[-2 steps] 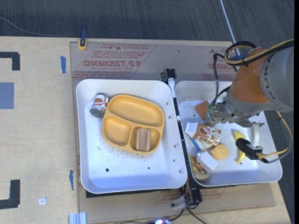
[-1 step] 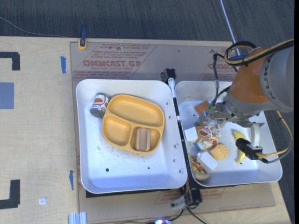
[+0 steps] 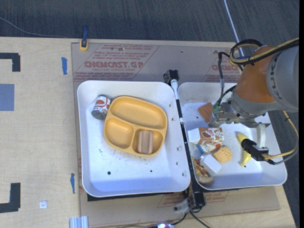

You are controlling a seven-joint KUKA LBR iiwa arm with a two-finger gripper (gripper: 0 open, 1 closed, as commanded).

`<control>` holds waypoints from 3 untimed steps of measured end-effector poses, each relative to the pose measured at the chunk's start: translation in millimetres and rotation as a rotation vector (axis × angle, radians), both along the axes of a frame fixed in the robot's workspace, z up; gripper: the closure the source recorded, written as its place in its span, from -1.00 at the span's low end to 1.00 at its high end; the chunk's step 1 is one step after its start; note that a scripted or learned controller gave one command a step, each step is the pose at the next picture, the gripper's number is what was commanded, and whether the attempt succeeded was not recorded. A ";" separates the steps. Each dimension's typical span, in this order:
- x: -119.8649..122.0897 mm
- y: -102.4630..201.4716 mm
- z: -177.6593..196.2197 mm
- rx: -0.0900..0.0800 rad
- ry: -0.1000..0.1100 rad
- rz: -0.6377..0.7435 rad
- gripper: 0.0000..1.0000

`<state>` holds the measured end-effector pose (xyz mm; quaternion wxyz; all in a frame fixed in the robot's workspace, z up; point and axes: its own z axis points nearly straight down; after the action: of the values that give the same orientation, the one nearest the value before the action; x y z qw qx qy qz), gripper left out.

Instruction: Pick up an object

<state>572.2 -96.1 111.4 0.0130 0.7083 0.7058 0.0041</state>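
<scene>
Gripper [image 3: 222, 116] is down in the right bin [image 3: 275, 175], just up-right of the packet [image 3: 211, 135]. The arm [image 3: 259, 80] reaches in from the packet's right. Jaws: can't tell whether open or closed, the wrist body hides them from this angle. Pick candidates all lie on the bin floor around the packet. Brown piece [image 3: 205, 111] sits just above the packet and right beside the gripper, on its left; can't tell if they touch. Small white block [image 3: 194, 135] is against the packet's left edge. Blue item [image 3: 204, 148] is just under the packet, partly tucked beneath it. Cracker [image 3: 222, 154] is just below-right of the packet. Big white block [image 3: 210, 165] is below the packet, next to the cracker. Round brownish thing [image 3: 203, 174] is further below the packet by the bin's near wall, too cluttered to identify. Banana [image 3: 241, 139] lies right of the packet, apart from it, running roughly up-down in view. Left of the packet, across the bin walls, the left bin [image 3: 128, 175] holds a yellow tray [image 3: 135, 112] with three compartments. A tan block [image 3: 145, 141] is in the compartment nearest the packet. Can [image 3: 100, 107] rests against the tray corner farthest from the packet. Both bins sit on a cardboard sheet [image 3: 114, 63] on the wood surface [image 3: 38, 141].
</scene>
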 end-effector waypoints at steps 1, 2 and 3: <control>-0.1 0.0 -0.1 0.000 0.001 0.000 -1.00; 0.6 0.0 10.0 -0.001 -0.002 0.000 1.00; 0.5 0.0 9.9 0.000 -0.002 0.000 -1.00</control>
<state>572.7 -96.0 121.3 0.0137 0.7084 0.7056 0.0046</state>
